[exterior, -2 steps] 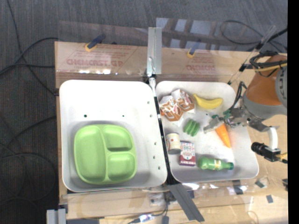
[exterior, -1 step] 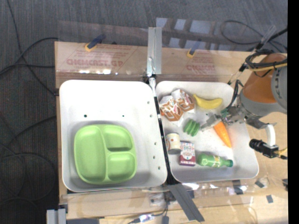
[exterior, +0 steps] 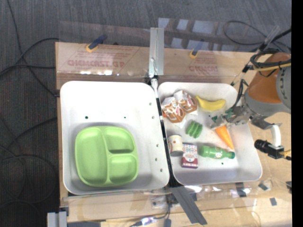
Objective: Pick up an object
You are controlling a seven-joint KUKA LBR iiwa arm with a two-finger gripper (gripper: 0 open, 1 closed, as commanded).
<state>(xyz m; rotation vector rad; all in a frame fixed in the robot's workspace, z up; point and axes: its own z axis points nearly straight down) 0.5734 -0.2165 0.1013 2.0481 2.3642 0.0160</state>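
Behind the gripper, the carrot's top is hidden

A: What lies beyond the bench?

B: Dark grey ribbed carpet floor, with thin black cables trailing across it at the left and top.

A: And the bench itself?

B: A light wooden benchtop at the right, and a clear plastic sheet with red lettering behind the bins, held by yellow-and-blue clamps. An upright grey metal strip divides it.

A: Light?

B: Even, with bright glints along the sheet.
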